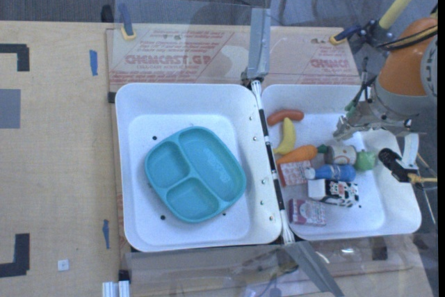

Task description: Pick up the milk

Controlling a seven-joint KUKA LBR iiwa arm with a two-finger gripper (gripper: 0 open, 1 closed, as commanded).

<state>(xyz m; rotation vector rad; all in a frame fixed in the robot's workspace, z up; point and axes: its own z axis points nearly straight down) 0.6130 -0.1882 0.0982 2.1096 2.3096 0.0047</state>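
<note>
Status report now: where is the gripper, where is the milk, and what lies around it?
Gripper above right bin, upper part, nothing seen held. Milk lying in bin, below gripper. Blue bottle against milk's upper side, pink packet at lower left.

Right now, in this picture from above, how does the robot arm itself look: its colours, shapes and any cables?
The grey KUKA arm has rounded segments with a broad orange band above the wrist. Below sits a pale metallic two-finger gripper of thin, angular parts. Dark cables run along the arm's upper side.
</note>
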